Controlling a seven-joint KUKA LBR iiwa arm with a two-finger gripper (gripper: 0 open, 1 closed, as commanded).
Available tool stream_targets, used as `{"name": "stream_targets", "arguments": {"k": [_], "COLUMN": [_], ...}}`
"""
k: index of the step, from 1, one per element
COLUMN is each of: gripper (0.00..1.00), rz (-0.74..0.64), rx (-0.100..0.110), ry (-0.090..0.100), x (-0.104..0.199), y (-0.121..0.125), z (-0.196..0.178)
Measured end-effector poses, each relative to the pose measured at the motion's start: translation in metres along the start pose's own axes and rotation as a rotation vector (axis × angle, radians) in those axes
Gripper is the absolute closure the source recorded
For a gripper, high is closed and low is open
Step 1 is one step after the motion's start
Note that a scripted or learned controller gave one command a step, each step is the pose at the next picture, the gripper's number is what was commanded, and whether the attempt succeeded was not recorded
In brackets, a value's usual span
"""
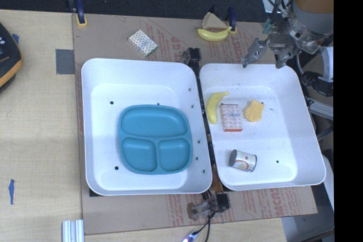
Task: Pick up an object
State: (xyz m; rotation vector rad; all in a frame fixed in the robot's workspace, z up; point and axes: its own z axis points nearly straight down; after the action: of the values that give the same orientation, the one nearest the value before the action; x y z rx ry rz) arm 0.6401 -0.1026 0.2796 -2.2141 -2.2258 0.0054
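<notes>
Two white bins [91, 122] on brown cardboard [164, 37] — wooden bench [34, 139] beneath — hand [265, 58] spread wide.

You see two bins side by side. Left bin [93, 122] holds tray [153, 139]. Right bin [295, 139]: banana [214, 106] left, box [231, 117] just beside it, corn [254, 110] right of box, cup [243, 161] nearer front. Gripper [265, 57] above right bin's far rim.
</notes>
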Motion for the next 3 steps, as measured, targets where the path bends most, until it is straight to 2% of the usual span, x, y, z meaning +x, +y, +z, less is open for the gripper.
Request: {"name": "stream_targets", "arguments": {"k": [1,2,3], "gripper": [0.0,0.0,1.0], "rz": [0.001,0.0,-0.004], "rx": [0.003,-0.01,-0.01], "ry": [0.0,0.001,0.0], "x": [-0.024,-0.044,-0.045], "y": [-0.03,-0.051,-0.05], "z": [0.146,0.183,0.172]}}
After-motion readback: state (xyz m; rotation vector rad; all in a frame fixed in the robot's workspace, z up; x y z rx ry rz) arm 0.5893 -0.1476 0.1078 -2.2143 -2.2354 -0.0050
